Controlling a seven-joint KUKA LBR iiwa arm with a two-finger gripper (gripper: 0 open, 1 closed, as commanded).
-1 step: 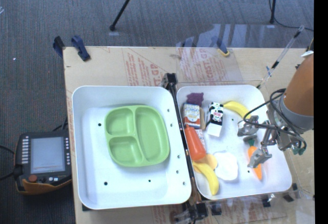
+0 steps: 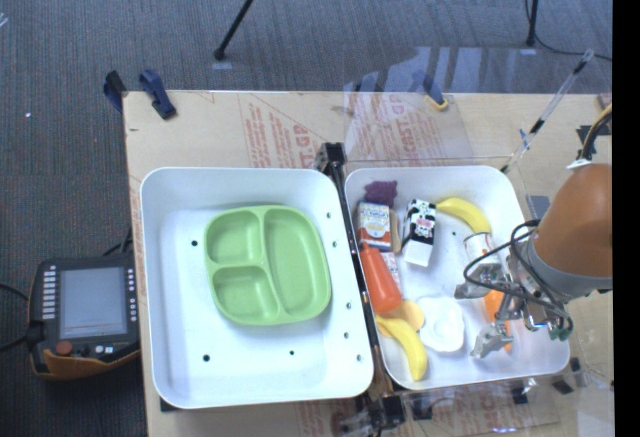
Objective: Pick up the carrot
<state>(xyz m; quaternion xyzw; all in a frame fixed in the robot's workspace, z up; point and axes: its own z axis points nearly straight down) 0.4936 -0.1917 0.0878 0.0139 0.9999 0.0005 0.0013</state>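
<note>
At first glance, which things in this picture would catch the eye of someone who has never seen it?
The green divided plate stands out, lying in the left bin. The right bin is crowded with toy food: a carrot along its left wall, two bananas and small cartons. The gripper hangs over that bin's right side, beside something orange.

Two white bins (image 2: 165, 225) of smooth, faintly glossy plastic are sitting on a matt brown cardboard sheet (image 2: 260, 125) printed in red. A matt green plastic tray (image 2: 268, 262) is lying in the left one. The carrot (image 2: 379, 280) and bananas (image 2: 406, 343) are showing a smooth plastic sheen, while the gripper (image 2: 500, 310) is glinting with bare metal above grey ribbed carpet (image 2: 120, 5).
</note>
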